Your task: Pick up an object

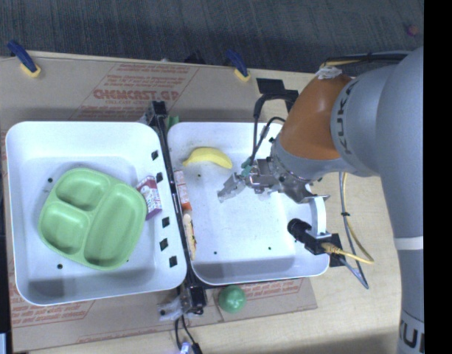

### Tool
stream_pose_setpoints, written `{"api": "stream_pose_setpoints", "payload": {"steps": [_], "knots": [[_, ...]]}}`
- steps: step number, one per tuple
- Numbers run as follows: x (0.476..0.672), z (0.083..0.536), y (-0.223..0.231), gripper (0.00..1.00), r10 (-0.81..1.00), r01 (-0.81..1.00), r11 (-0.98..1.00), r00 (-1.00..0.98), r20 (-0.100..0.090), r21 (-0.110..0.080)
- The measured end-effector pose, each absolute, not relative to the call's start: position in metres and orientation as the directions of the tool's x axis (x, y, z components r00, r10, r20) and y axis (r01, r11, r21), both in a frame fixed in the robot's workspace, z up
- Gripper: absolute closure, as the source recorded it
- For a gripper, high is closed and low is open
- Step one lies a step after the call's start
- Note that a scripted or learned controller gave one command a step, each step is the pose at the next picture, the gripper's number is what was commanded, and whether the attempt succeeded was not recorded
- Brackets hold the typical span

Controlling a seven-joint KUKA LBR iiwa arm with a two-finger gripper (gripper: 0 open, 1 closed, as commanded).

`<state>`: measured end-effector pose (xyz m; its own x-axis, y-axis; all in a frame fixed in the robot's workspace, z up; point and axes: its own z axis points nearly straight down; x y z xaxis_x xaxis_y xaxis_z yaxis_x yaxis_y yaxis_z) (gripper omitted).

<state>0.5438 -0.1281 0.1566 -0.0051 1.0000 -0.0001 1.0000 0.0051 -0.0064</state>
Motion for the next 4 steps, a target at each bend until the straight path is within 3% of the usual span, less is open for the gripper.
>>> {"api": "stream_pose_setpoints", "payload": {"steps": [1, 2, 3, 4], "knots": [[0.475, 0.095, -0.117, 0.00, 1.000, 1.000, 0.006, -0.006, 0.002, -0.006], [0.477, 0.106, -0.117, 1.00, 1.000, 1.000, 0.012, -0.012, 0.000, -0.003], [0.556, 0.256, -0.130, 1.00, 1.000, 1.000, 0.006, -0.006, -0.003, 0.004], [0.484, 0.261, -0.156, 1.00, 1.000, 1.000, 0.005, -0.005, -0.002, 0.000]]}}
